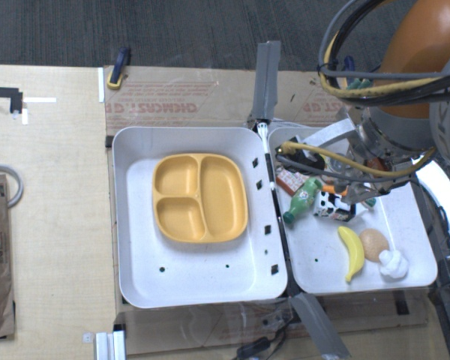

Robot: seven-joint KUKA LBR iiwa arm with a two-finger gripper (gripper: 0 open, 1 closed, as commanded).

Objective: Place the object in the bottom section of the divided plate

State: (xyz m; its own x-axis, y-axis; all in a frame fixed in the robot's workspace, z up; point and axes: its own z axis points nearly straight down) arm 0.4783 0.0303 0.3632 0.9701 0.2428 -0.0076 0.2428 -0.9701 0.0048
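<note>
Plate (201, 198): yellow, glossy plastic, rounded rectangle, three sections, lying flat at centre of left bin (135, 276). Right bin (420, 272): green bottle (301, 201) at 9 o'clock, curved banana (351, 251), tan egg (373, 244), white lump (394, 264) toward 5 o'clock. Gripper (350, 193) low beside bottle.

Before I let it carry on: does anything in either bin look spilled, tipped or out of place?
Nothing looks spilled or broken. The green bottle lies on its side in the right bin, leaning toward the divider, close to the other items under the gripper. The banana lies nearer the front. The yellow plate sits flat in the left bin.
</note>
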